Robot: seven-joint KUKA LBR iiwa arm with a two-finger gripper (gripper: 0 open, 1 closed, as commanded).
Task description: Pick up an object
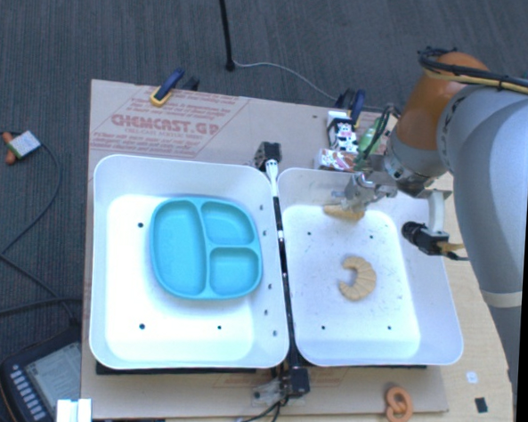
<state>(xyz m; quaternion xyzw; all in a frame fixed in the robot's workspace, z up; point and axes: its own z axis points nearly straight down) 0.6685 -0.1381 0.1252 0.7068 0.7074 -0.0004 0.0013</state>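
Observation:
Two tan, wood-coloured pieces lie in the right bin. A crescent-shaped piece rests near the bin's middle. A smaller flat piece sits at the far edge of that bin. My gripper is low at the bin's far wall, directly over and touching or nearly touching this smaller piece, partly covering it. The grey arm with its orange band comes in from the upper right.
The left bin holds a blue divided plate. A black clamp stands at the far end between the bins. An orange ring lies on the board in front of the right bin. Cables and small parts sit behind it.

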